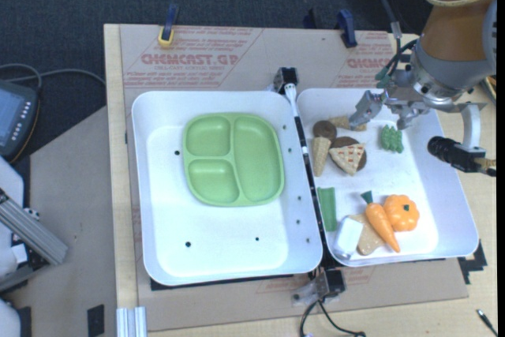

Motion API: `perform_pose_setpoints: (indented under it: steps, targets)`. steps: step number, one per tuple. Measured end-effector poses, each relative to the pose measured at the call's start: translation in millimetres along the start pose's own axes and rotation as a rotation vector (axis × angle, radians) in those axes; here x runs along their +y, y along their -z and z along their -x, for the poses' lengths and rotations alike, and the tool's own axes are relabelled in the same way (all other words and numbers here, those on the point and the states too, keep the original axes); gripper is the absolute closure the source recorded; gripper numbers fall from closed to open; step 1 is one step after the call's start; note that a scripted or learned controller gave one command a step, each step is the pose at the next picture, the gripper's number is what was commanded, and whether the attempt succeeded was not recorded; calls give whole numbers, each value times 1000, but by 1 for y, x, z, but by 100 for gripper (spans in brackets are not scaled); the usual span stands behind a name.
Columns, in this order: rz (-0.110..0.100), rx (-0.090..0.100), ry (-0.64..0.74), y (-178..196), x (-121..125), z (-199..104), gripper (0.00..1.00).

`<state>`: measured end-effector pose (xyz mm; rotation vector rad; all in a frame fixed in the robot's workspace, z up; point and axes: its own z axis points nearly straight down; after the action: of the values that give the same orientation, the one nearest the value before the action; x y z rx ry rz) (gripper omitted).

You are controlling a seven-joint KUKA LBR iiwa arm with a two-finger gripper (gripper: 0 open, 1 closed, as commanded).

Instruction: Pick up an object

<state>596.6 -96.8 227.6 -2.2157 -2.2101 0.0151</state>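
A: Gripper (385,108)?
B: Over right bin (450,205), fingers spread, gripping nothing.
A: Objects?
B: Broccoli (390,139) just below it; carrot (381,225), pumpkin (402,211) nearer front. Green tray (233,159) in left bin (158,193).

You see the gripper (384,111) spread open over the right bin (454,193), green tray (233,159) in the left bin (158,193), toy carrot (380,226) near.

The right bin (454,193) is crowded along its left side and front; bare floor lies right of the broccoli piece (390,140) and pumpkin (402,213).
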Motion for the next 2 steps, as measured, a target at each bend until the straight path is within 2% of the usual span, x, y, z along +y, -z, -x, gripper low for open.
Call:
perform_pose_setpoints:
  steps: [1, 2]
  targets:
    - [14, -1, 2, 7, 2, 0, 0]
    - [6, 0, 1, -55, -2, 4, 0]
